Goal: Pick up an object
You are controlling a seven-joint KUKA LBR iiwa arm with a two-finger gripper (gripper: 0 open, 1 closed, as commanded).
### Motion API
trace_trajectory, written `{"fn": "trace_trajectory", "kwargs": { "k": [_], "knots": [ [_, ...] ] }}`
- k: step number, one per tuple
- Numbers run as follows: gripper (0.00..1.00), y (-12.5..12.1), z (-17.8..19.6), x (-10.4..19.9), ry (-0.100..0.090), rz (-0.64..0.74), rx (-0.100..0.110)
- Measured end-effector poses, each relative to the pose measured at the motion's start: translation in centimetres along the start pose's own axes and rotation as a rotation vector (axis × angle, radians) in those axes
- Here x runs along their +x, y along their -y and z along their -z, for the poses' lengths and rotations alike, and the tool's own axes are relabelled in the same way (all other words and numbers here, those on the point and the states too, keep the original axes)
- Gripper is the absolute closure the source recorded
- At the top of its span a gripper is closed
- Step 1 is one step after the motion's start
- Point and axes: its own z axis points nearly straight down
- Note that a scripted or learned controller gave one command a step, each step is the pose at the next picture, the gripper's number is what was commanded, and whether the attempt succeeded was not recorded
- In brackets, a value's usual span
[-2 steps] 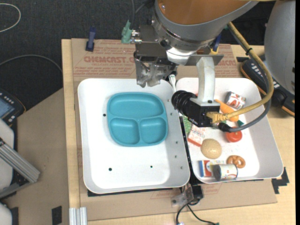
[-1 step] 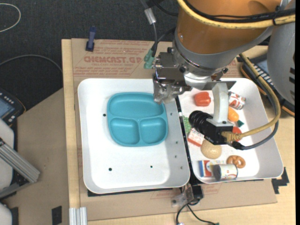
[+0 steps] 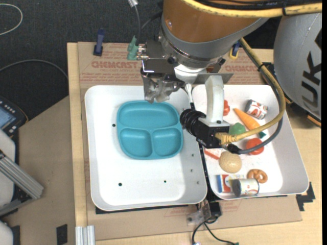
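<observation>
The gripper [image 3: 157, 92] hangs under the big orange-and-grey wrist, over the far edge of the left bin [image 3: 102, 152]. It sits just above the far rim of a blue three-compartment plate [image 3: 149, 129], which lies flat in that bin. Nothing shows between the fingertips. The right bin [image 3: 288, 160] holds an orange carrot [image 3: 246, 118], a small printed can [image 3: 256, 107], a tan round potato [image 3: 230, 162], a pretzel [image 3: 257, 175], a red tomato [image 3: 254, 145] and a lying can [image 3: 244, 187].
A white bracket [image 3: 214, 102] and a black cable bundle [image 3: 197, 125] with a yellow hose hang from the arm over the divide between the bins. A green piece [image 3: 236, 129] lies behind the hose. The arm's body covers the bench's far side.
</observation>
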Motion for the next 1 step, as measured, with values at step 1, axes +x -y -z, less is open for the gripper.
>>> {"fn": "trace_trajectory", "kwargs": {
  "k": [1],
  "knots": [
    [1.00, -3.98, -13.64, -1.77, 0.010, -0.009, 0.018]
  ]
}}
